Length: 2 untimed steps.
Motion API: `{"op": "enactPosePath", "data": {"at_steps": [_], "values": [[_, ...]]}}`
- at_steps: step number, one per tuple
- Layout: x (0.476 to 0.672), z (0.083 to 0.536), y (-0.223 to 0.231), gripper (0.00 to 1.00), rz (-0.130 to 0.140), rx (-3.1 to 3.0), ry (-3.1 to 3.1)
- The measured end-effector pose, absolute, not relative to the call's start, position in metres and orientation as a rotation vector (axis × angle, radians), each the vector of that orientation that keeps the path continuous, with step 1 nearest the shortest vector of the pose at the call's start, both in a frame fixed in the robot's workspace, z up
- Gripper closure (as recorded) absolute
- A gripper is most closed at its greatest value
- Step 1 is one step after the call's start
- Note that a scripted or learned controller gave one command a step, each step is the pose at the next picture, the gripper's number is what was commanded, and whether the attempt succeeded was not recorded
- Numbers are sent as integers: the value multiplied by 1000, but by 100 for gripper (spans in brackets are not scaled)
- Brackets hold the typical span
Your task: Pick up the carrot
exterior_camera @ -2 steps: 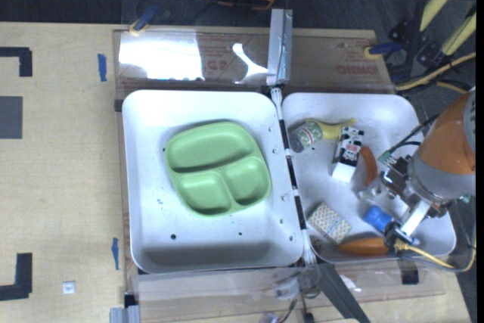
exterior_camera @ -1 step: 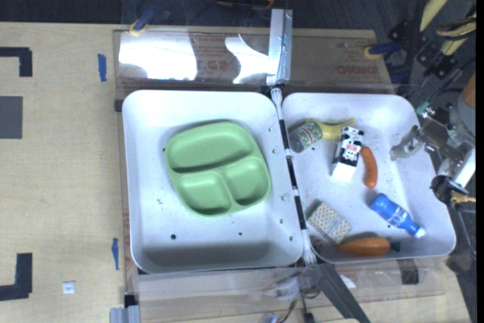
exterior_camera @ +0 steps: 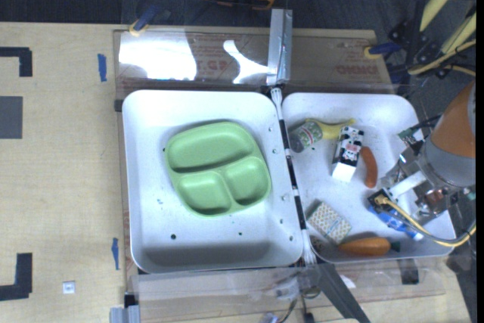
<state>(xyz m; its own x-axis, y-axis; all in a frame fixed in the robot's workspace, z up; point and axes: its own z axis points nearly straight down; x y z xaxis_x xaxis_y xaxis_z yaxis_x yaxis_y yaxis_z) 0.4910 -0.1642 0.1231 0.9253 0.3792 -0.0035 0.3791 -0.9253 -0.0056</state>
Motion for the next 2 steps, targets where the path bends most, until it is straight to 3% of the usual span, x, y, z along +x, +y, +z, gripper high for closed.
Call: {"op": "enactPosePath", "data": {"at_steps": [1, 2], "values": [[480, 85, -192, 0, 1, -3107, -432], [546, 174, -183, 0, 5, -3086, -581]]}}
